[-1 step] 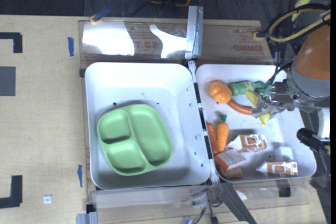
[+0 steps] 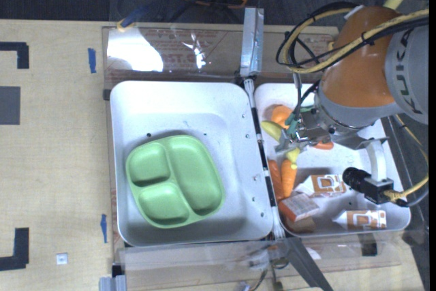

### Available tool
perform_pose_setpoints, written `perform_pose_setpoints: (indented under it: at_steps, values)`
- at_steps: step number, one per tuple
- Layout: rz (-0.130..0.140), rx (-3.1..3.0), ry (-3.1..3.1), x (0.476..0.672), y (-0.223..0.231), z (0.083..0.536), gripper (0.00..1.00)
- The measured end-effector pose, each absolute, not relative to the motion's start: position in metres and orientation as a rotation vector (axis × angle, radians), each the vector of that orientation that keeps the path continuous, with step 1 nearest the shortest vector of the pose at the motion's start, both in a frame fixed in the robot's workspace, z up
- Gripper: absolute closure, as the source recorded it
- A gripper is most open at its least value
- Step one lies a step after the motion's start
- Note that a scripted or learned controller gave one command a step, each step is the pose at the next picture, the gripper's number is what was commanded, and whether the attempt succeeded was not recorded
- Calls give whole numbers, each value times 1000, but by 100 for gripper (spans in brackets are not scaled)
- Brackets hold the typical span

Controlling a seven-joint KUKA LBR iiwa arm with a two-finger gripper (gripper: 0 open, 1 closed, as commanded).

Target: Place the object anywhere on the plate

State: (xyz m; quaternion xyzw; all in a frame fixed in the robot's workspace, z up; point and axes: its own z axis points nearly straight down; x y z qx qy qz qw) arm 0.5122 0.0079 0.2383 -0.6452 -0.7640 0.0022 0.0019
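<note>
A light green plate (image 2: 175,180) with three compartments lies in the left bin (image 2: 136,95), with nothing on it. My gripper (image 2: 297,135) is low over the upper left part of the right bin (image 2: 398,213), among a pile of toy foods. Right beside it lie an orange piece (image 2: 279,112), a yellow piece (image 2: 271,129) and a small yellow-green piece (image 2: 293,157). A carrot (image 2: 288,177) lies just below the gripper. The arm's orange band (image 2: 361,58) hides much of that bin's top.
Lower in the right bin lie a small white and orange carton (image 2: 325,183), a reddish box (image 2: 298,206) and a white bottle (image 2: 360,219). A black fitting (image 2: 362,182) with a cable sits at the arm's side. A metal divider (image 2: 251,44) separates the bins.
</note>
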Motion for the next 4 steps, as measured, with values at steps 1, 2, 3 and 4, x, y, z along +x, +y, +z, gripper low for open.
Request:
perform_pose_setpoints:
  at_steps: [1, 2, 3, 4]
  values:
    - [8, -1772, -2586, 504, 21, 235, 100]
    - [7, -1473, -2768, 537, 77, 182, 100]
    - [5, -1500, -2758, 560, 78, 244, 100]
    - [12, -1681, -2647, 527, 176, 160, 100]
